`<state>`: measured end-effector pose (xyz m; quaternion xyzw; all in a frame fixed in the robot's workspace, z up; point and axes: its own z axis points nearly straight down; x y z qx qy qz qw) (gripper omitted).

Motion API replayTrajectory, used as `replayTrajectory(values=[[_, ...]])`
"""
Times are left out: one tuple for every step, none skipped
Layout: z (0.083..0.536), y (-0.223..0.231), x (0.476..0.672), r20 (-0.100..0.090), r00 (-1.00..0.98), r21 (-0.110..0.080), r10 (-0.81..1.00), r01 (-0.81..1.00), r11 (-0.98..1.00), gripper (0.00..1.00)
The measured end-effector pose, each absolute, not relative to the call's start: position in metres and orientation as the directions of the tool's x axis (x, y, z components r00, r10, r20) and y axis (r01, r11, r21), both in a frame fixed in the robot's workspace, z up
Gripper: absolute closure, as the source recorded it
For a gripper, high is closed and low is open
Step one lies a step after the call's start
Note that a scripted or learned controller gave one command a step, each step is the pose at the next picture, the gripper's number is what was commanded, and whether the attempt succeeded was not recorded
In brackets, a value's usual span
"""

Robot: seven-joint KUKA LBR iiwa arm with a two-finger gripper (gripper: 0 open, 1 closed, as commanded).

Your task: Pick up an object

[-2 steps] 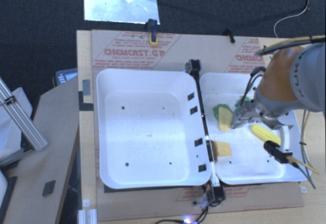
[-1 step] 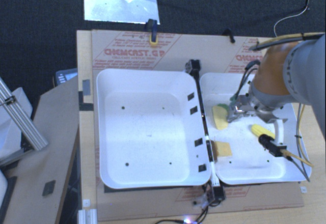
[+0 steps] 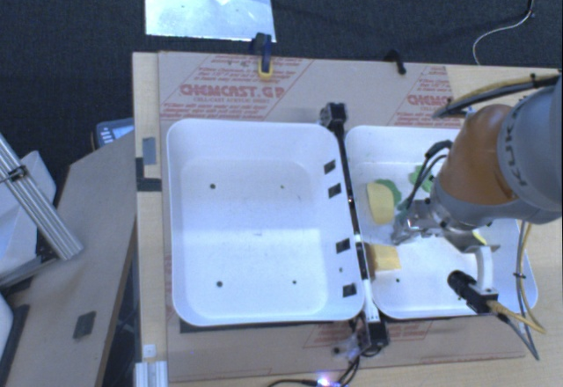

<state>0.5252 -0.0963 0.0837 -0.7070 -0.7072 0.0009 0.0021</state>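
My gripper (image 3: 406, 230) hangs low inside the right bin (image 3: 413, 299), near its left side. A pale yellow block (image 3: 380, 200) lies just up-left of the gripper, with a green thing (image 3: 392, 190) touching its far edge. A second, tan-yellow block (image 3: 383, 258) rests just below-left of the gripper, close to the bin's left wall. Another bit of green (image 3: 415, 175) peeks out beside the wrist. The arm's orange band (image 3: 475, 161) covers the bin's right half.
The left bin (image 3: 255, 227) lies beside the right one, divided from it by a black-clipped rim (image 3: 347, 218). Brown cardboard (image 3: 264, 86) underlies both bins. A yellow-and-blue clamp (image 3: 263, 55) sits at the far edge of the board.
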Motion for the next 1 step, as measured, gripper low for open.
replayTrajectory(values=[[0.0847,-0.1047,0.5411,-0.001,-0.002,0.003,1.0,1.0,0.002,1.0]])
